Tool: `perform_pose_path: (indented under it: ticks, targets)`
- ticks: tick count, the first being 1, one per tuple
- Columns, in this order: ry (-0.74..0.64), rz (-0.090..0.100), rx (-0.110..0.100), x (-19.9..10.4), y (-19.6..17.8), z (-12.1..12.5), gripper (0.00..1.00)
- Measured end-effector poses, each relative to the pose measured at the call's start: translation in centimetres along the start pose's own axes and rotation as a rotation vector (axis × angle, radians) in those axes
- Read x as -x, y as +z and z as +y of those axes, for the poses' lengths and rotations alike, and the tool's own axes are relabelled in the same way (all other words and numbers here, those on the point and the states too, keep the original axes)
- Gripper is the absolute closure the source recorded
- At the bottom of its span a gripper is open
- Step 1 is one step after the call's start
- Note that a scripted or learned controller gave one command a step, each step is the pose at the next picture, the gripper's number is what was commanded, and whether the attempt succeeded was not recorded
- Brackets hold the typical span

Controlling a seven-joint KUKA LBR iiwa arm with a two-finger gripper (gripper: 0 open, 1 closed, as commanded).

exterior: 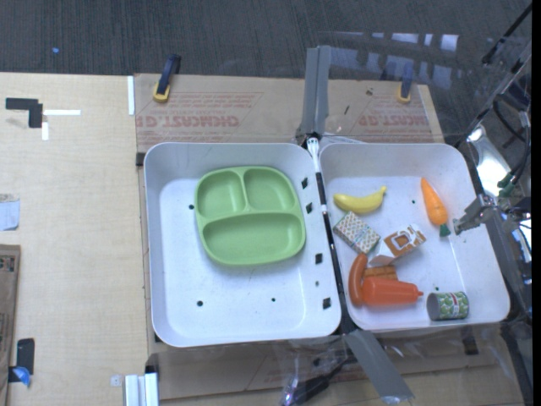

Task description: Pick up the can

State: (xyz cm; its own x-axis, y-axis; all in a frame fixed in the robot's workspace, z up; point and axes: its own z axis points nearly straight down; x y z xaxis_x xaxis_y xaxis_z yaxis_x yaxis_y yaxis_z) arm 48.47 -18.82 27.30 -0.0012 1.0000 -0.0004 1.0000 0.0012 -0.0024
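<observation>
Can (448, 305) on its side in the right bin (473, 227), near corner, untouched.

Left bin (161, 252) bears a green plate (250, 215) with three sections. In the right bin lie a banana (360, 200), a carrot (434, 202), a patterned box (356, 233), a small carton (405, 241), a sausage (357, 276) and an orange bottle (389, 292), the bottle just left of the can and close to touching it. The gripper (467, 221) sits at the bin's right rim, beside the carrot and well apart from the can; whether it is open or closed I cannot tell.
</observation>
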Motion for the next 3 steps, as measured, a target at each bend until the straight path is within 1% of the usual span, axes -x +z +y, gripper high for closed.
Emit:
perform_pose_path:
  ticks: [1,2,3]
  targets:
    - [-0.039,0.001,0.0,-3.3,17.0,-0.7,0.0]
    - [-0.301,-0.001,0.003,-7.3,18.1,8.7,0.0]
    - [-0.124,0.002,-0.021,-5.8,18.2,14.5,0.0]
